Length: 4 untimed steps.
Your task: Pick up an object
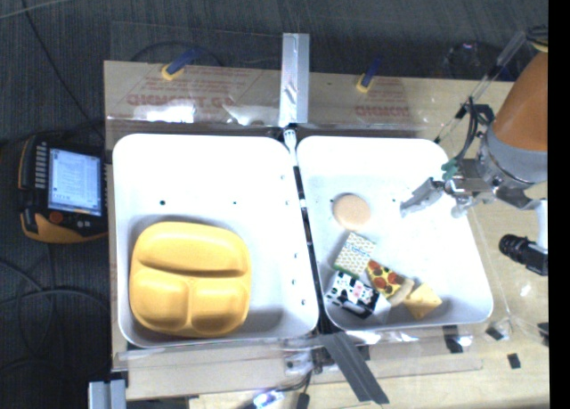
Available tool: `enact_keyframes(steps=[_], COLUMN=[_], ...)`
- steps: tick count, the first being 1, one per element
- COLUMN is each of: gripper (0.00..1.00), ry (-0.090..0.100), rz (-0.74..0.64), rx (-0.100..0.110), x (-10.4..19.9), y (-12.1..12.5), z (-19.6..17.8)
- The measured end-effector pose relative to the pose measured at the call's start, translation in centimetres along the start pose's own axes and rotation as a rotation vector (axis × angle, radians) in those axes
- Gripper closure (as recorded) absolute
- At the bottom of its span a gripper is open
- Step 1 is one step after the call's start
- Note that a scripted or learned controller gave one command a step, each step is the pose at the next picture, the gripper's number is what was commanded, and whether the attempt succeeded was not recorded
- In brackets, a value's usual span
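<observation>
The left bin point(200, 153) holds the biggest thing on the bench — a yellow bread-shaped loaf point(189, 274) with rounded lobes, lying in the bin's near half and close to its left wall. The right bin point(392, 153) touches the left one along the central divider, and everything else is best placed from that bin.

The arm point(525, 122), grey with its orange band, comes over the right bin's right rim toward the far corner. Its gripper point(436, 200) hangs over the bin's right part, beside the right wall; two pale fingers point(417, 200) point left and a little apart, with nothing between them.

In the right bin's near portion sits a tight cluster of small items. A checkered green-and-white packet point(355, 255) lies nearest the bin's centre; touching it on the near side is a black-and-white patterned piece point(348, 292), close to the divider. Next to those is a pizza-slice toy point(382, 277) with red dots, and a tan wedge point(422, 301) lies just beside it, toward the near right corner.

Apart from the cluster — nearer the bin's middle, left of the gripper — rests a small round peach-coloured disc point(351, 210).
</observation>
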<state>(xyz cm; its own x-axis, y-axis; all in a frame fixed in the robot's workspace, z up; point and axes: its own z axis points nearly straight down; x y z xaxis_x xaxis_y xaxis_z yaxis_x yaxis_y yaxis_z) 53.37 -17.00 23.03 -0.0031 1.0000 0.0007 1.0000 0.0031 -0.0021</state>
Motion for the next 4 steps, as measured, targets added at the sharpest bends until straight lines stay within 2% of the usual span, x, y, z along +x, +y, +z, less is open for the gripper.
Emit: enact_keyframes(steps=[1,2,3,4], gripper=[0.00,0.00,1.00,1.00], ry=[0.002,0.007,0.002,0.003], rz=[-0.009,0.005,0.005,0.178], rx=[-0.006,-0.012,-0.033,-0.022], x=[5.8,6.3,6.3,6.3], y=[-4.6,-4.5,-3.8,-0.8], z=[12.3,13.6,12.2,13.2])
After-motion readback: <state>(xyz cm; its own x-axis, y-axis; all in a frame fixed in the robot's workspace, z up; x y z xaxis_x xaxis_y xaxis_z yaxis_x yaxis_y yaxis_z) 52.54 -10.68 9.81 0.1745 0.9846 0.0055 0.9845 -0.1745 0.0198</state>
